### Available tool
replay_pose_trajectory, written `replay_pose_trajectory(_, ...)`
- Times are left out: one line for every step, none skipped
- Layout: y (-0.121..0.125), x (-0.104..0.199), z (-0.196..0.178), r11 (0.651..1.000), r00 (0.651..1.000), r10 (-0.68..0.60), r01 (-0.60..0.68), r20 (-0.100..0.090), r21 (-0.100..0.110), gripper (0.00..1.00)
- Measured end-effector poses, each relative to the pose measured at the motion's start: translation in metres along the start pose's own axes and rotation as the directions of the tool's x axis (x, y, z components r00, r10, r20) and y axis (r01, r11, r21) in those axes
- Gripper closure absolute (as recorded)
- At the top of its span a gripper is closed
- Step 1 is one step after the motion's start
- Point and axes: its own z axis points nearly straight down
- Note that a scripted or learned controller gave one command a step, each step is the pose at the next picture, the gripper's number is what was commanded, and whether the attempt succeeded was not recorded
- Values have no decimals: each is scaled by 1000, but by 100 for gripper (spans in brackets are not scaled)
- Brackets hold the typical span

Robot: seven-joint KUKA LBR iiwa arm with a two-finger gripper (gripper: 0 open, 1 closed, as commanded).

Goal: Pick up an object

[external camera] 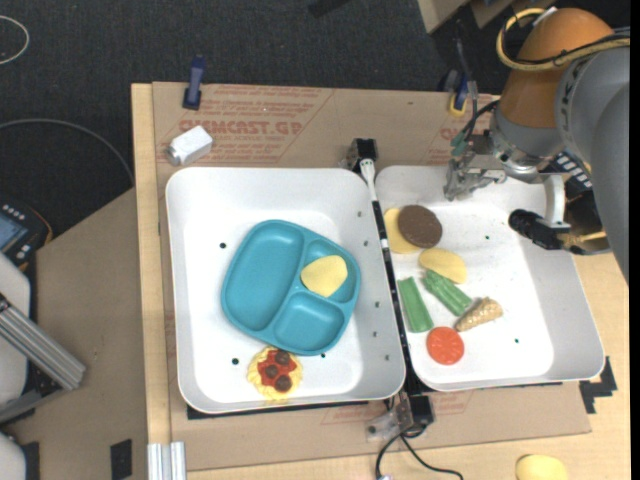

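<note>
My gripper (466, 180) hangs over the far edge of the right bin (560, 318), below the orange band of the arm, and nothing shows held in it. Closest to it in that bin is a brown round patty (420, 225) on a yellow disc. Further toward the front lie a yellow lemon-shaped piece (442, 264), two green sticks (412, 304) (447, 292), a beige cone (480, 314) and a red tomato (445, 345).
The left bin (200, 228) holds a blue sectioned plate (280, 288) with a yellow piece (325, 275) in one compartment, and a small pizza toy (275, 370) by its front edge. A black part (540, 230) juts over the right bin's right side. A white block (190, 145) sits on the cardboard behind.
</note>
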Motion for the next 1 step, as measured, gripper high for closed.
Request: replay_pose_trajectory(-36,-33,-127,1000,1000,9,-9,-2,3,100)
